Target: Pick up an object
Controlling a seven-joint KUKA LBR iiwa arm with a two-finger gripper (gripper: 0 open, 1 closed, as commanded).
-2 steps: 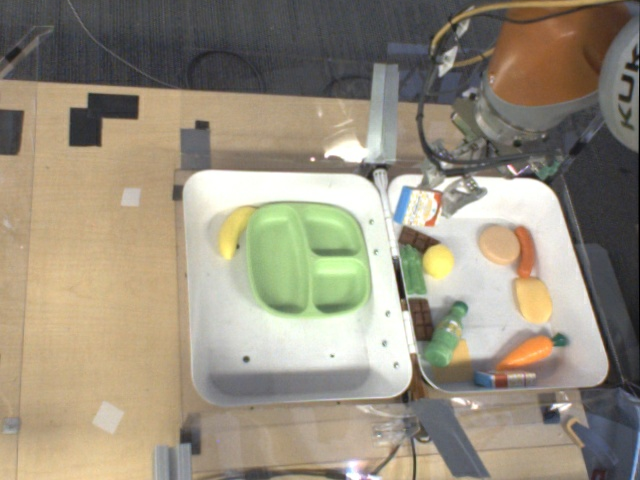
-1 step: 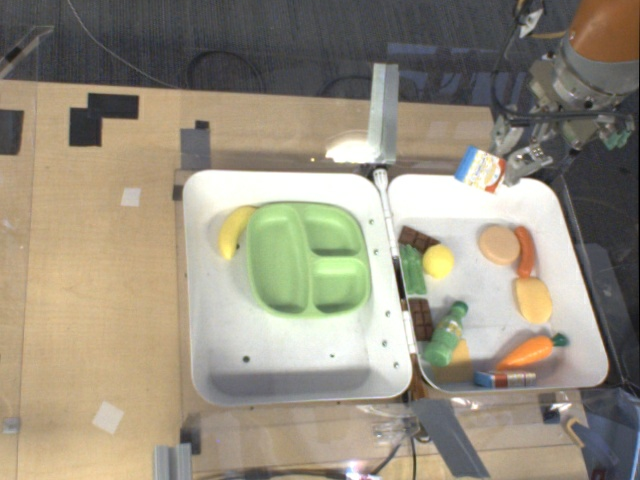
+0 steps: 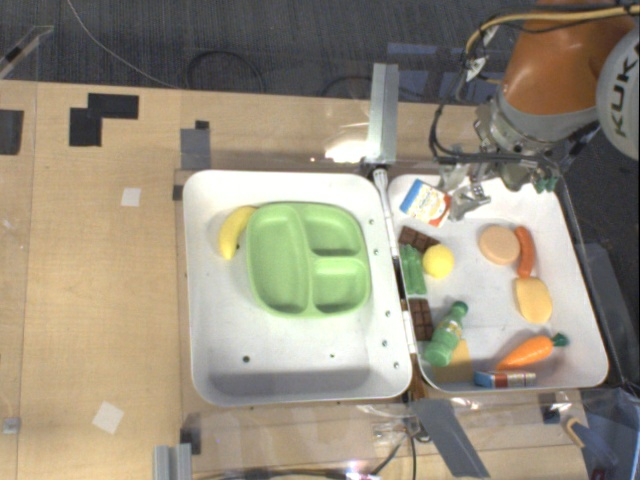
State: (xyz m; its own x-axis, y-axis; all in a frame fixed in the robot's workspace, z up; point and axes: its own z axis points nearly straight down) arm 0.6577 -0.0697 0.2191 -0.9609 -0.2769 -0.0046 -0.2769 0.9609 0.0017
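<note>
1. Hovering over the upper part of the right bin (image 3: 585, 298), the gripper (image 3: 468, 193) sits beside a small white carton (image 3: 422, 204); whether it is clenched or released cannot be told.
2. Below lie a yellow lemon (image 3: 437, 260), a chocolate bar (image 3: 417, 239), a green bottle (image 3: 446, 334) and a carrot (image 3: 530, 350).
3. At frame centre, the left bin (image 3: 215, 358) holds a green tray (image 3: 303, 258) touching a banana (image 3: 234, 230).
</note>
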